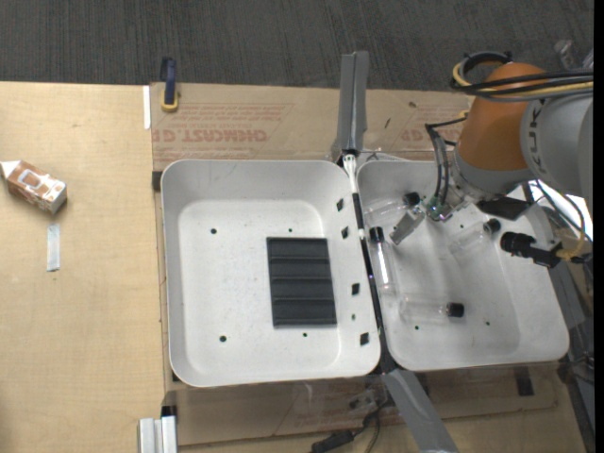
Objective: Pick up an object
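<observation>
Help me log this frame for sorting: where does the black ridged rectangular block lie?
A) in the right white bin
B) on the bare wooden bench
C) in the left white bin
C: the black ridged rectangular block lies flat on the floor of the left white bin, apart from its walls.

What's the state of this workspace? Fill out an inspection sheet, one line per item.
Surface: wooden bench bearing a left bin and a right bin side by side.
Job's things: dark ridged block lies flat in the left bin; clear tube with a black cap lies in the right bin.
Clutter: small printed box on the bench, left.
Grippers: end effector low over the right bin.
Cables: yellow and black cables loop over the arm.
Surroundings: dark carpet beyond the bench.
</observation>
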Available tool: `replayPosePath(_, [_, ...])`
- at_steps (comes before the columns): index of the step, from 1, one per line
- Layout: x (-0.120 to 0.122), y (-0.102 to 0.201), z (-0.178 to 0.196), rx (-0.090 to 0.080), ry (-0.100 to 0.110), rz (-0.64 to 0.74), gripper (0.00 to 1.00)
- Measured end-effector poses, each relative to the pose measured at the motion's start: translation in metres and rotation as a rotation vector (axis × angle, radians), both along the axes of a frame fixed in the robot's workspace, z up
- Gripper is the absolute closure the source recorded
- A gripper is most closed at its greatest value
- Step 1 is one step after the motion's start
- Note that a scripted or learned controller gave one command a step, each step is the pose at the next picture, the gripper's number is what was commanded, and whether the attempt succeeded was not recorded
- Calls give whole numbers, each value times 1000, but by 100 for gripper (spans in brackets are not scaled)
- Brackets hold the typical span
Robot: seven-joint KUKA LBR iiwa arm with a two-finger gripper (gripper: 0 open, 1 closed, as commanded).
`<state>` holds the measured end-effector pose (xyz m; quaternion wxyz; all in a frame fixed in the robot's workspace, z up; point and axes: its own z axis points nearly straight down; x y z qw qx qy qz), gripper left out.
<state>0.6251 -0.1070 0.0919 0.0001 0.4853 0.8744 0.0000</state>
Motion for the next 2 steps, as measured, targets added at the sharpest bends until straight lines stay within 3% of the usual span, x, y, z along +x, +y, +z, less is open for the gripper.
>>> replayPosePath(1, [34,6,0,-1,-1,-33,0])
replayPosePath(2, [35,-76,29,-2,-4,29,0])
